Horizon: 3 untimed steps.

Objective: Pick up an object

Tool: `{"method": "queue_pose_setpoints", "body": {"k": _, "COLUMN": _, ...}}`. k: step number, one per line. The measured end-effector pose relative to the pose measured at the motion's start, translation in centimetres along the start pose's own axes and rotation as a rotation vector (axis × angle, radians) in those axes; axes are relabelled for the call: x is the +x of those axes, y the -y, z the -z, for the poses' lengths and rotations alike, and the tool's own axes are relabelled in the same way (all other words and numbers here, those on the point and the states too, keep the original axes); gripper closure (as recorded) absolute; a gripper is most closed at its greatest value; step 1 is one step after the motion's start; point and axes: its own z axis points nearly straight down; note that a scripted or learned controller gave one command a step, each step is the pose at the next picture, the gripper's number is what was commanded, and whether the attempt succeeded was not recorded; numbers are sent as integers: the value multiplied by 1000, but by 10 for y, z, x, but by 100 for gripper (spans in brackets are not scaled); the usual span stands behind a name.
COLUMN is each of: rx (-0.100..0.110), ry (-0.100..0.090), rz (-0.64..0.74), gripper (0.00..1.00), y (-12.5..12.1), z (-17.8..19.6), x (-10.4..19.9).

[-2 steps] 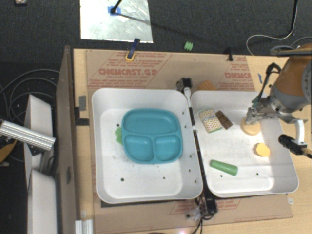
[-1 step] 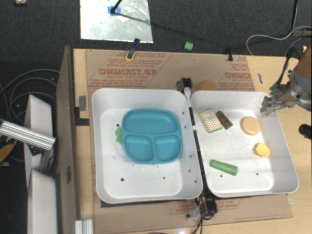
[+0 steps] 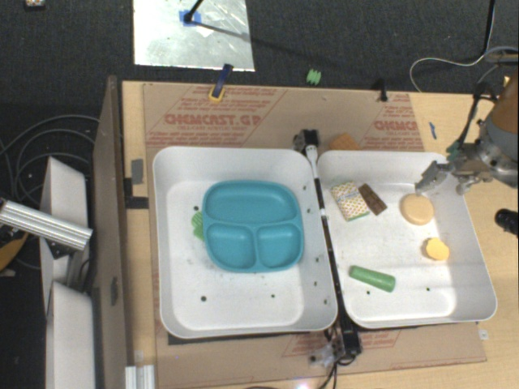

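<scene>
Tan disc point(image 3: 418, 210) beside open jaws point(image 3: 445, 177)

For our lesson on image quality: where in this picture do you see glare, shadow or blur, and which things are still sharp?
Camera view: glare washes out the shiny sheet beyond the bench; the white bins are bright and evenly lit, with soft shadows beside the blue tray and green cylinder; the gripper at the right looks slightly soft; the tray and the small yellow piece are sharp.

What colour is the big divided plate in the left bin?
Teal blue plate, seen in the camera view.
</scene>
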Motion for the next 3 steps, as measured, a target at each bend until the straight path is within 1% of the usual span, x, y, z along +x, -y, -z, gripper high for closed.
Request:
{"method": "queue_pose_setpoints", "body": {"k": 1, "rx": -8, "ry": 6, "rz": 1, "gripper": 0, "y": -13, "z": -114, "x": -1}}
{"method": "queue_pose_setpoints", "body": {"k": 2, "rx": -18, "ry": 8, "rz": 4, "gripper": 100, "y": -17, "z": -95, "x": -1}}
{"method": "queue_pose_setpoints", "body": {"k": 3, "rx": -10, "ry": 3, "rz": 1, "gripper": 100, "y": -17, "z": 7, "x": -1}}
